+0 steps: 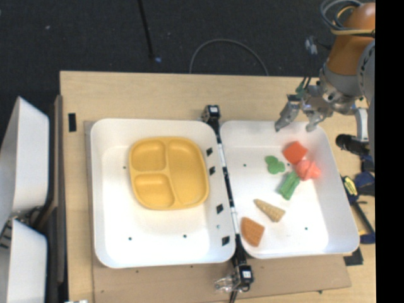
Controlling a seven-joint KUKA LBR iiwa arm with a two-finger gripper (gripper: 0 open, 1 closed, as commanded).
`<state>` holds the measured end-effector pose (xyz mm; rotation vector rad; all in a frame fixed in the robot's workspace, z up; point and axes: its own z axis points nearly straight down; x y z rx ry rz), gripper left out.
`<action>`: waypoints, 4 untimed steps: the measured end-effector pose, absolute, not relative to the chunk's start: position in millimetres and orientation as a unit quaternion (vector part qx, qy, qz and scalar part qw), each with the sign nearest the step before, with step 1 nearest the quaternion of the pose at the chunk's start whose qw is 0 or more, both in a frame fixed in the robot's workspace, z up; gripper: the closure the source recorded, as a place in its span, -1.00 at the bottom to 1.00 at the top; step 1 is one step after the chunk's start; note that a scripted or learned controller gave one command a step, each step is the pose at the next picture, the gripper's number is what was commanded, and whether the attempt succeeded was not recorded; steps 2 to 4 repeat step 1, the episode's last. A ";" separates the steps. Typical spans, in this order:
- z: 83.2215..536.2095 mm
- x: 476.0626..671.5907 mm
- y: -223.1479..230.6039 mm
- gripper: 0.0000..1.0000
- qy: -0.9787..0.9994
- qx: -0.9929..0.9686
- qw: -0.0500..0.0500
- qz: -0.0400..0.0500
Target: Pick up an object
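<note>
Six small toy food pieces of moulded plastic lie in the right-hand shallow white bin [338, 223]: a red block [295, 151] touching a pink lump [308, 170], a green leaf-like piece [274, 165] and a green stick [289, 185] just beside them, and nearer, a tan wedge [269, 209] and an orange slice-shaped piece [252, 231]. They look light, stiff and smooth, so likely slippery; the red block's flat opposite sides seem the surest place to grip. The two-finger gripper [295, 120] hangs over the bin's far edge with fingers apart, holding nothing, while a yellow three-compartment plastic plate [169, 172] sits in the left white bin [110, 232].
</note>
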<state>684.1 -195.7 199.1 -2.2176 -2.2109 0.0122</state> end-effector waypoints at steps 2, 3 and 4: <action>210.1 687.0 -195.0 -1.00 -0.707 -0.707 -0.001 0.000; 210.1 687.0 -195.0 -1.00 -0.707 -0.707 -0.001 0.000; 210.1 687.0 -195.0 -1.00 -0.707 -0.707 -0.001 0.000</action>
